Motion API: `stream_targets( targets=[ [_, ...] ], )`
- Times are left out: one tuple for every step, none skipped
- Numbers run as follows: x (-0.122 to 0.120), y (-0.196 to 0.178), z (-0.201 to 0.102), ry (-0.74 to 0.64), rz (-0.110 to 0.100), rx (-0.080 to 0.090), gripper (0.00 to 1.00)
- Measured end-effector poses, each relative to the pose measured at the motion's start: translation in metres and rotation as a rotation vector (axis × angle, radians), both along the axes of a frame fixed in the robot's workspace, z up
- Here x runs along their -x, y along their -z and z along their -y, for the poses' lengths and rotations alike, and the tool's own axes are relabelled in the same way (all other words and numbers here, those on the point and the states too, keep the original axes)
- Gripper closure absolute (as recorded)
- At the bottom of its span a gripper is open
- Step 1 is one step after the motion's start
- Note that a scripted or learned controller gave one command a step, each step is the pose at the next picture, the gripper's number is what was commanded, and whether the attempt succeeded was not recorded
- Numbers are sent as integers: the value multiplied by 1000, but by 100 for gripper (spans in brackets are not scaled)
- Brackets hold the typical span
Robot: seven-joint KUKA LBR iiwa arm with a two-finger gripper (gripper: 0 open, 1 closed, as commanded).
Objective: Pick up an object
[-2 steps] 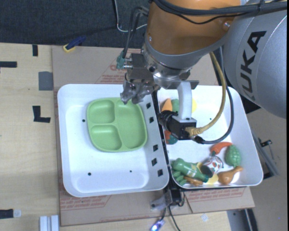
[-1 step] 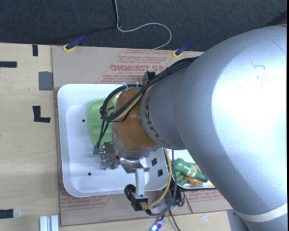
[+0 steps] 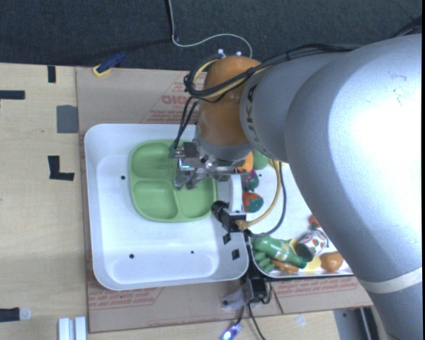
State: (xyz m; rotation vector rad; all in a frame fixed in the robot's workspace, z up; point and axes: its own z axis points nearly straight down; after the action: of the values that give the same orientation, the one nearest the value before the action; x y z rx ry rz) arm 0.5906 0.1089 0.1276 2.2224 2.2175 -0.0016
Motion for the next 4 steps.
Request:
stream_targets(
  targets=[
    [-23,27,-2,-2,3,-1,100],
    [12,-79,-33,-8,3,-5,100],
    [4,-179,-20,-3,8,-4,100],
    [49,-140,76,7,-8,2,100]
  ],
)
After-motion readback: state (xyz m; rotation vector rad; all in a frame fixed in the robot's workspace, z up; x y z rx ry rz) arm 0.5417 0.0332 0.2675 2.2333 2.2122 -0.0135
